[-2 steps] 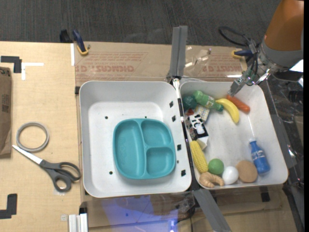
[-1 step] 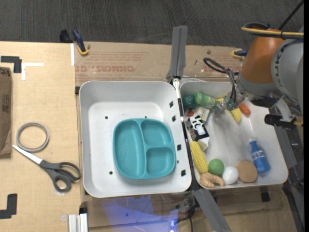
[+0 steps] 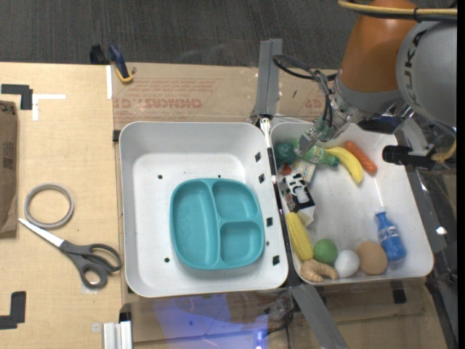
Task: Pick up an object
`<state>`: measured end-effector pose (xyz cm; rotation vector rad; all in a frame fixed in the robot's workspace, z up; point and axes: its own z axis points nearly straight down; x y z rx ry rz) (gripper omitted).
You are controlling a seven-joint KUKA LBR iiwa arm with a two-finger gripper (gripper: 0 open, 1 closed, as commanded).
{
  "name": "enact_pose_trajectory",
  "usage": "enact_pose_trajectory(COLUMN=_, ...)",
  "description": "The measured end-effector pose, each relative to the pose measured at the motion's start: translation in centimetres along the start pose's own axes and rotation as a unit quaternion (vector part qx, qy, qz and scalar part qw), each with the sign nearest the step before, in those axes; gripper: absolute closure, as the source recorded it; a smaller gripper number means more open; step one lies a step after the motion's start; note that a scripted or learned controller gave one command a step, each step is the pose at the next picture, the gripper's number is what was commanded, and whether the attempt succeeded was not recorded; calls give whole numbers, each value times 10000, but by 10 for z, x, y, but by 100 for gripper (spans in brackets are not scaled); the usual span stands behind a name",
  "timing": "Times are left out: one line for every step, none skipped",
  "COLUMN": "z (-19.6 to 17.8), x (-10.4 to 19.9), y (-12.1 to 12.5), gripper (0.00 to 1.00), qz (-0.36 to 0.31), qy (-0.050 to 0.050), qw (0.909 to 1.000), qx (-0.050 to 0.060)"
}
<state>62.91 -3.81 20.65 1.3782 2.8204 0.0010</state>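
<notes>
My gripper (image 3: 317, 138) hangs low over the back left part of the right bin (image 3: 414, 195), below the orange wrist band. Just under and beside it lie a green object (image 3: 325, 158), a yellow banana (image 3: 349, 163) and an orange carrot (image 3: 362, 157). A teal item (image 3: 285, 151) and a black-and-white card (image 3: 296, 189) lie to its left. Along the bin's front sit a corn cob (image 3: 298, 235), a green ball (image 3: 325, 251), a white egg (image 3: 347, 262), a brown potato (image 3: 372, 257), a tan ginger-like piece (image 3: 317, 270) and a blue bottle (image 3: 389, 235).
The left bin (image 3: 145, 158) holds a teal divided plate (image 3: 217, 222). On the wooden bench to the left lie scissors (image 3: 76, 253), a tape roll (image 3: 49, 205) and a brown bag (image 3: 7, 166). A metal post (image 3: 267, 78) stands between the bins at the back.
</notes>
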Motion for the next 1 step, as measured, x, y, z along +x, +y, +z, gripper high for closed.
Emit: enact_pose_trajectory(z=14, x=77, y=2, gripper=100, qz=1591, qy=12, qw=9873, qx=28)
